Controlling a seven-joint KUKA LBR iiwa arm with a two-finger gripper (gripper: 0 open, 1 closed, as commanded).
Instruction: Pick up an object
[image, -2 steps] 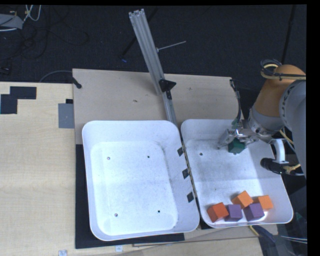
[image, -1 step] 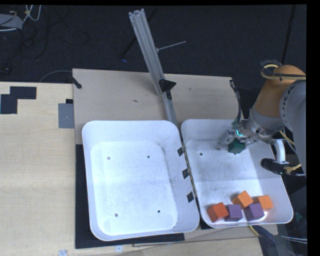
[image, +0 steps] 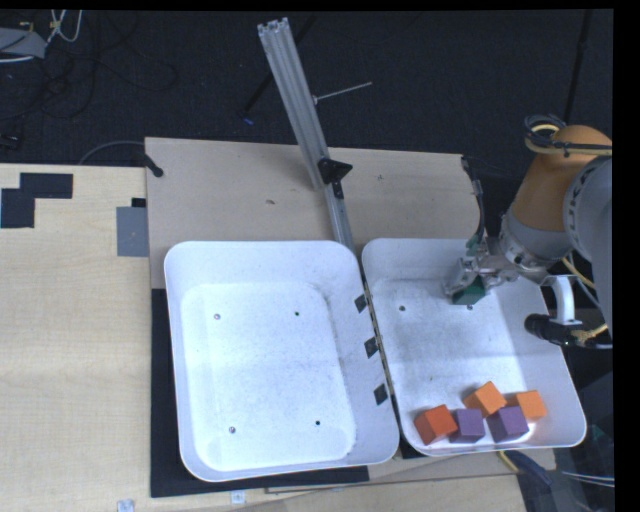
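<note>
Blocks (image: 480, 412), orange and purple, huddle in the right bin's (image: 420, 340) near corner. Our gripper (image: 468, 290) hovers well apart; grip unreadable. We fear the wall crowding any descent there.

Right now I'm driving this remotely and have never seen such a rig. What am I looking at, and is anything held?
One fixed camera looks down at a slant on a bench with two shallow white bins. The grey-and-orange arm reaches in from the right; its tool hangs over the upper part of the right bin. Something small and green sits at its tip, but whether it is gripped is unclear. A cluster of orange and purple blocks lies along that bin's near edge. The left bin sits alongside.
</note>
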